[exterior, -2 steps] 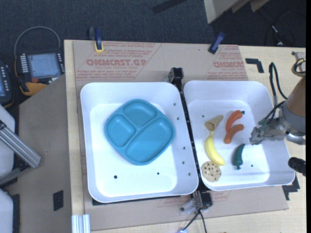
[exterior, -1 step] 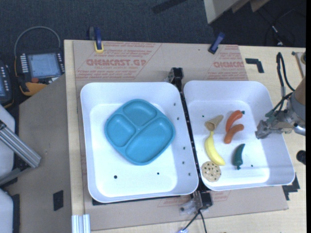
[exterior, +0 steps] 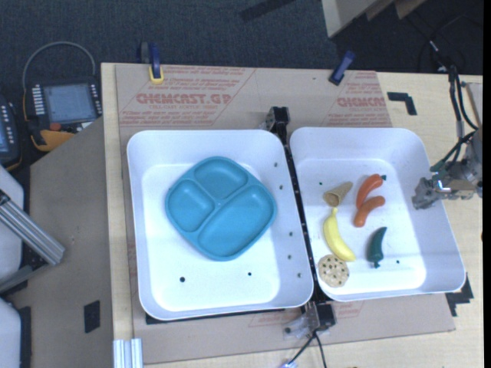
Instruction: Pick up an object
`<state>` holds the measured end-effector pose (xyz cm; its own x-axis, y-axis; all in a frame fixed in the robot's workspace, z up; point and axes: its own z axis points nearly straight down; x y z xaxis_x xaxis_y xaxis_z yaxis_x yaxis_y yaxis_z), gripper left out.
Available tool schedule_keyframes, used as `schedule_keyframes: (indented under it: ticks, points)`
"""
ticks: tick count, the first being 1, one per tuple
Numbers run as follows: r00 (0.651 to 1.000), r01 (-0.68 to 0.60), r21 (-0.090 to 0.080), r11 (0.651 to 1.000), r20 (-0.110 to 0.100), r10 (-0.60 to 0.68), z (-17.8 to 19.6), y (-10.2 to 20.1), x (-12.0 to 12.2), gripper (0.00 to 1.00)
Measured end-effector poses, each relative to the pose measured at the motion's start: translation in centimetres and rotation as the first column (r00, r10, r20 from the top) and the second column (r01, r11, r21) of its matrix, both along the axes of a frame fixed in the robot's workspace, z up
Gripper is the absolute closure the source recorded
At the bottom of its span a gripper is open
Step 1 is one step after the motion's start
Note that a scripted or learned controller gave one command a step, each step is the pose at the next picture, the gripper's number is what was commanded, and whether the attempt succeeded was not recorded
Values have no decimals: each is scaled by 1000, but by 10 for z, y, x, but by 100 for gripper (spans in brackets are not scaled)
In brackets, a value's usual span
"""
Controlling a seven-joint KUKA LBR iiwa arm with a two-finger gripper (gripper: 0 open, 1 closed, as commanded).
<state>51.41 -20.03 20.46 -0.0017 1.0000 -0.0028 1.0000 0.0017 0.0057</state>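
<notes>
Plywood bench (exterior: 230, 98) on dark carpet (exterior: 192, 14); end effector (exterior: 426, 193) perhaps blurred, grip state unclear.

Bench surroundings, seen from above
A handheld control pendant (exterior: 67, 102) lies left of the bench; blue clamps (exterior: 153, 61) (exterior: 341, 67) grip the cardboard sheet (exterior: 253, 94).

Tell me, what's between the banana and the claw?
In the camera view, a dark green pepper lies between the banana and the claw, on the white bin floor.
</notes>
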Motion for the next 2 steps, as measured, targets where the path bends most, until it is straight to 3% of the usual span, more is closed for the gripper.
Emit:
schedule_keyframes:
  ticks: [1,2]
  points:
    - [1000,0,-1,1000,2,0,43,0,2,100]
    - [1000,-2,4,1000,-6,2,40,43,5,100]
